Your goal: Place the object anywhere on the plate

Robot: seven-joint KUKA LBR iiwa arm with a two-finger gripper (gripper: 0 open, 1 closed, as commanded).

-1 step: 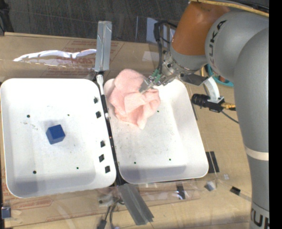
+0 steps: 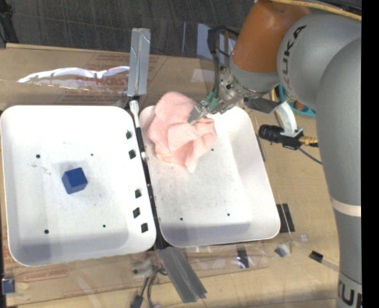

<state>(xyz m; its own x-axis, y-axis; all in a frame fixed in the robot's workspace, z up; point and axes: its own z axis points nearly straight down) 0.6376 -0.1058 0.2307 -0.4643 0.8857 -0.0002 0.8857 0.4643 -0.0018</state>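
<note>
A crumpled pink cloth (image 2: 175, 132) sits in the far left part of the right bin (image 2: 240, 191). It bunches up toward my gripper (image 2: 199, 113), which comes down from the upper right and is shut, pinching the cloth's upper right fold. A pale rounded edge (image 2: 146, 116) peeks out at the cloth's upper left; I cannot tell whether it is a plate. The cloth hides whatever lies beneath it. A small blue cube (image 2: 74, 179) rests in the left bin (image 2: 22, 236), far from the gripper.
The two bins meet at a divider with black clips (image 2: 138, 172). The big grey arm (image 2: 330, 108) fills the right side. A black cable fitting (image 2: 280, 135) hangs by the right bin's far right rim. A metal bar (image 2: 138, 63) stands behind the bins.
</note>
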